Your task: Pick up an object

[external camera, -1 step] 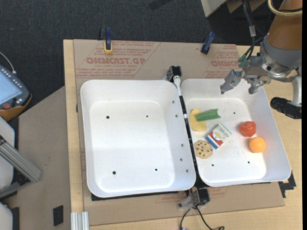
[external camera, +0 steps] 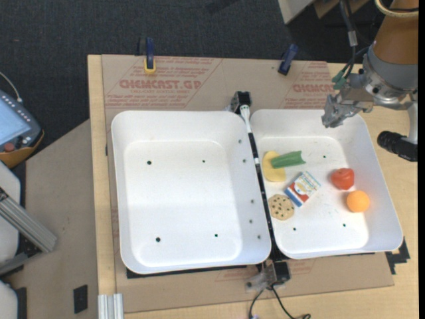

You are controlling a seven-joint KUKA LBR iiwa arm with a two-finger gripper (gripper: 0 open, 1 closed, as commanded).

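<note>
The bench [external camera: 199, 72] carries two smooth white bins; the left bin [external camera: 179, 191] lies bare, the right bin [external camera: 372, 178] holds everything. My gripper [external camera: 332, 118] hangs over its far rim. I can't tell how my jaws stand. Nearest, below and left: a long green piece [external camera: 287, 158] lying crosswise on something yellow [external camera: 272, 171]. Beyond sit a box [external camera: 303, 188], cookie [external camera: 281, 207], round red [external camera: 342, 178] and orange [external camera: 358, 201] fruit.

We see two white bins [external camera: 179, 198] on a tan worktop [external camera: 199, 72] printed with red lettering. In the right bin lie a green piece [external camera: 288, 158] over a yellow one [external camera: 273, 170], a red ball [external camera: 342, 178], an orange ball [external camera: 358, 201], a brown-speckled cookie [external camera: 281, 208] and a red, white and blue carton [external camera: 303, 188].
</note>
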